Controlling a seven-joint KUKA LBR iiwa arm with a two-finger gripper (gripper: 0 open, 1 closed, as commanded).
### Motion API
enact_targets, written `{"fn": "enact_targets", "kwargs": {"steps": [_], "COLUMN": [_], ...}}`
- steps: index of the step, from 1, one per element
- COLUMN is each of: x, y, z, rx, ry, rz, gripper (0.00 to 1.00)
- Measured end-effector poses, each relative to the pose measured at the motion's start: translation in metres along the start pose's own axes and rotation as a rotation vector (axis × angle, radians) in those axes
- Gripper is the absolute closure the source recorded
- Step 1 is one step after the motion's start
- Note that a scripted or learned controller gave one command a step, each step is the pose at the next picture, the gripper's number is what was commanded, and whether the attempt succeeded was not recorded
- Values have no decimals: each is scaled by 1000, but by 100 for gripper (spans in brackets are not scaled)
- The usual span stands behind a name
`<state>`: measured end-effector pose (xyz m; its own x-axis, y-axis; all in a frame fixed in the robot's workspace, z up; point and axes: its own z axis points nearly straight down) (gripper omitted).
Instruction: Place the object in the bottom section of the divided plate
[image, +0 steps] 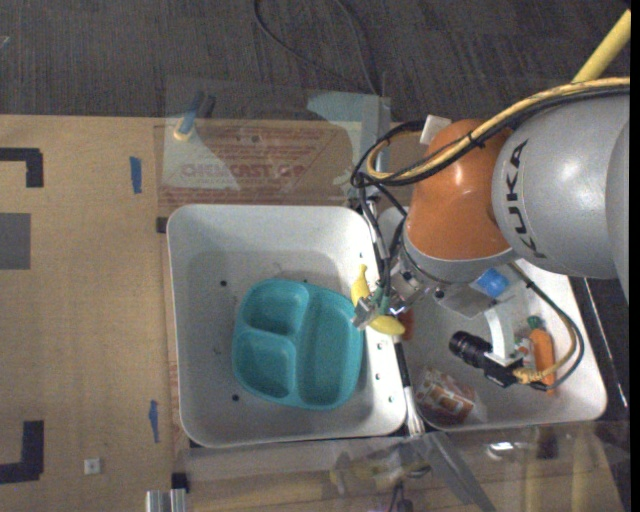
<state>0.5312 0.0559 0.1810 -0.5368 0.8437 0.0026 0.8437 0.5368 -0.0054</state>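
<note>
A: Banana (366, 300), yellow, sits pinched between the fingers of the gripper (374, 308) at the right rim of the teal divided plate (297, 345). Step?

B: Transport. Next, the arm likely carries it over the plate's bottom section, then releases.

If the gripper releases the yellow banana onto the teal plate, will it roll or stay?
The banana is curved, so it would probably rock and settle, not roll far. It looks like a glossy toy, perhaps light and slippery. The plate has raised dividers that should stop it.
</note>
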Motion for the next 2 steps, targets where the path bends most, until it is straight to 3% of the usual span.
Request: {"fn": "enact_targets", "kwargs": {"steps": [1,2], "x": [-13,-12], "y": [-2,-2], "z": [-106,-106], "rx": [-8,-8], "ry": [-5,-4], "rz": [-13,-14], "gripper": [100,0]}}
